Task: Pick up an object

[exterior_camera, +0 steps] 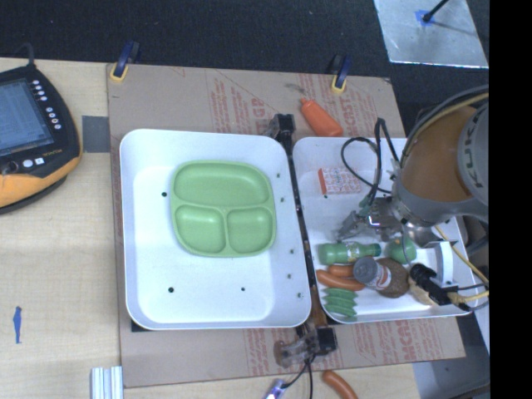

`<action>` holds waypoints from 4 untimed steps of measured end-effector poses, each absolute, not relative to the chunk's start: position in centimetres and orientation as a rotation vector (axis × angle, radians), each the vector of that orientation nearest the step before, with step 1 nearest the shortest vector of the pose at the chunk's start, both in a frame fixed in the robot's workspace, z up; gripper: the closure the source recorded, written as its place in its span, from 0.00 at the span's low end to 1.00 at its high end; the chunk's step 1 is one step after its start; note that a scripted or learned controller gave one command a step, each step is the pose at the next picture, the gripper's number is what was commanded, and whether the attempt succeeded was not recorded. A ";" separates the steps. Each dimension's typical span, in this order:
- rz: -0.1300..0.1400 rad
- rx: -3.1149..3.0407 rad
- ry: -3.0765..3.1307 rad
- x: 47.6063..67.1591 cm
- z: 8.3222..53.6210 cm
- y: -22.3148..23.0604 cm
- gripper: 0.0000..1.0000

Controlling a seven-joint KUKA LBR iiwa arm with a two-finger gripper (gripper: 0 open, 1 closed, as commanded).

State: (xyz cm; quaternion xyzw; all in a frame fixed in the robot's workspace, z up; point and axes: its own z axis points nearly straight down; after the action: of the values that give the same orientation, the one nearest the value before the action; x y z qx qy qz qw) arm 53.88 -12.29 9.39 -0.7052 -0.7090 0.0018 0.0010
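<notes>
Two shallow white bins sit side by side on a sheet of brown cardboard [249, 98] laid over the bench [50, 273]. The left bin [141, 223], in the centre of the frame, holds a green divided plate [223, 208] with one wide section toward the top and two smaller ones below. The right bin [312, 160] holds a cluster of small objects in its lower half. A green bottle [351, 251] lies on its side, long axis running left to right. Below it lies an orange carrot [341, 278], also roughly horizontal; a brown bottle with a grey cap [378, 274] lies just beside it, cap toward the left. A green pea pod [339, 302] rests at the lower left corner of this bin. A small card with red print [334, 180] lies near the bin's top. The claw [366, 220] hangs over the right bin just above the green bottle; whether it is apart or together cannot be told. A second orange carrot [320, 118] lies on the cardboard above the right bin, pointing toward the upper left. A handheld control pad [29, 135] rests at the left edge of the frame.
</notes>
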 end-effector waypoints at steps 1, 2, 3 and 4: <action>0.044 -2.183 -2.204 64.8 8.9 -13.6 0.00; 0.040 -2.181 -2.202 64.8 8.8 -13.8 0.00; 0.048 -2.192 -2.203 64.8 8.8 -13.1 0.00; 0.009 -2.212 -2.224 65.5 9.1 -10.8 0.00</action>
State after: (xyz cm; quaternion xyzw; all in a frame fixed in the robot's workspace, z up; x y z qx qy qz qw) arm 65.54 -10.81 9.14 -0.7052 -0.7090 0.0028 0.0026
